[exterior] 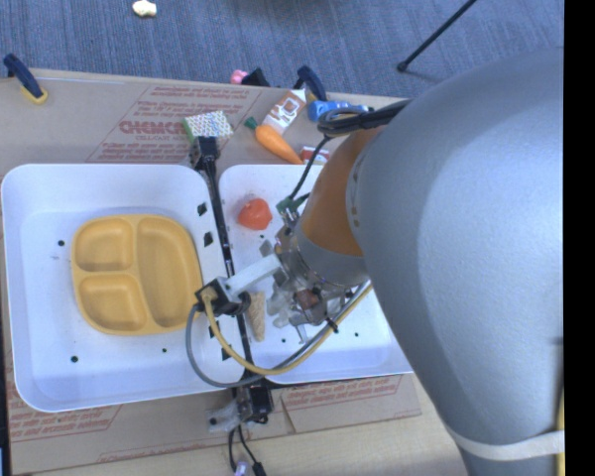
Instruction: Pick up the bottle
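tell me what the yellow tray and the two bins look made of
Yellow tray: probably moulded plastic, matte, with three rounded compartments. Left bin and right bin: likely thin white plastic, smooth with a slight sheen and rounded rims; a hard coated material can't be ruled out.

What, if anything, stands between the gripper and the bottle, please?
The gripper sits low in the right bin, while the bottle lies outside it on the cardboard beyond the far rim. That rim, a red object and an orange carrot-like piece lie roughly between them.
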Robot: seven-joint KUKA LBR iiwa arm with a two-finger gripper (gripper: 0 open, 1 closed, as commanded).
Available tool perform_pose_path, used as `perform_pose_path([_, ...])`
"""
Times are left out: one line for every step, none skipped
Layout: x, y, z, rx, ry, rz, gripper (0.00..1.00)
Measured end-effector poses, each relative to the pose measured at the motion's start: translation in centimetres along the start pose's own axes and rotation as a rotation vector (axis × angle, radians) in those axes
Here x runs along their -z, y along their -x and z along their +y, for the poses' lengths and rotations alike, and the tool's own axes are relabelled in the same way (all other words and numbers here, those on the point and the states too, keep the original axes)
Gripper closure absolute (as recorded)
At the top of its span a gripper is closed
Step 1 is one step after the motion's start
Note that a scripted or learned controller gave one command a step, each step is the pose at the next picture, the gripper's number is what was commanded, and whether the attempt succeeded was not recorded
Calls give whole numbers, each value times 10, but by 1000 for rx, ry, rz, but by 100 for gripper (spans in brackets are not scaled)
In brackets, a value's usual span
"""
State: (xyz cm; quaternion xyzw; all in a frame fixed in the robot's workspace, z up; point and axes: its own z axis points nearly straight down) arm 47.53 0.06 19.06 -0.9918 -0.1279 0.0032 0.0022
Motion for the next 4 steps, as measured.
perform_pose_path([132, -31, -63, 230, 3, 2, 100])
perform_pose_path([155, -6, -24, 85, 5, 4, 100])
perform_pose_path([27, -9, -36, -15, 0, -1, 100])
perform_pose_path([121, -9, -33, 158, 2, 2, 100])
